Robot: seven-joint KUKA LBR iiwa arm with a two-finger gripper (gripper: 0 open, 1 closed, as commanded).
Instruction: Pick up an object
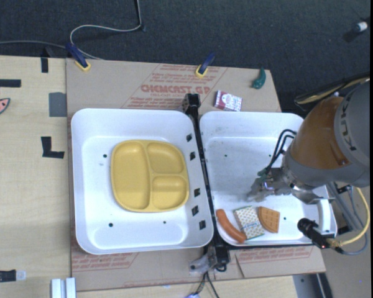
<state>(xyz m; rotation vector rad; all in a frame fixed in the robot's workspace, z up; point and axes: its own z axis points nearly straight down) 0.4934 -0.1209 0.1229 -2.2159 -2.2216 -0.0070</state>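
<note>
In the right bin (236, 135), near its front edge, lie a toy sausage (229, 226), a pale patterned square piece (248, 221) and an orange waffle-like piece (269, 218). My gripper (263, 187) hangs low in the right bin, just behind and above those items, a short gap from the square piece. Nothing shows between its fingers. The grey arm with its orange band (323, 143) reaches in from the right and hides the bin's right part.
The left bin (87, 166) holds a yellow divided plate (150, 174). A small red and white packet (227, 100) lies on the cardboard behind the right bin. Clamps and a cable sit along the back edge.
</note>
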